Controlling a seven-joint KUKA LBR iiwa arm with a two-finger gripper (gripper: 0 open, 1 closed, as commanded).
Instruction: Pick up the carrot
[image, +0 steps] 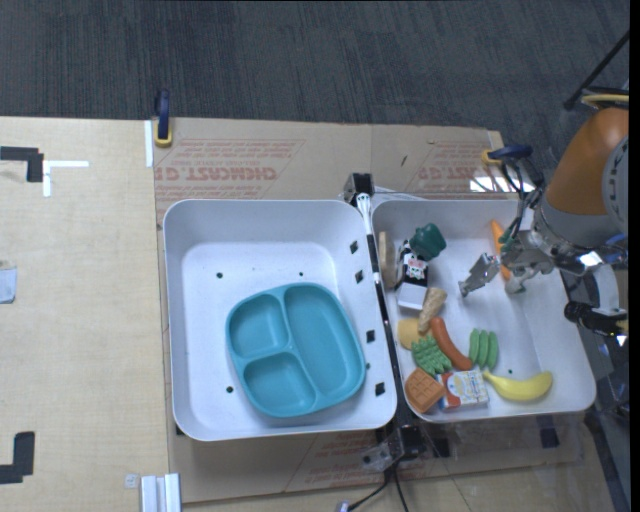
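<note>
Right now your two-finger gripper (492, 275) hangs spread and empty upper right; centre it over the long orange carrot (449, 343) below-left.

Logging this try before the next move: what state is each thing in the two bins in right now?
Gripper: over the right bin, nothing visibly between its fingers.
Carrot: against the right bin's far wall, partly hidden behind the arm.
Teal plate: flat in the left bin, compartments bare.
Banana: lying at the right bin's near wall.
</note>
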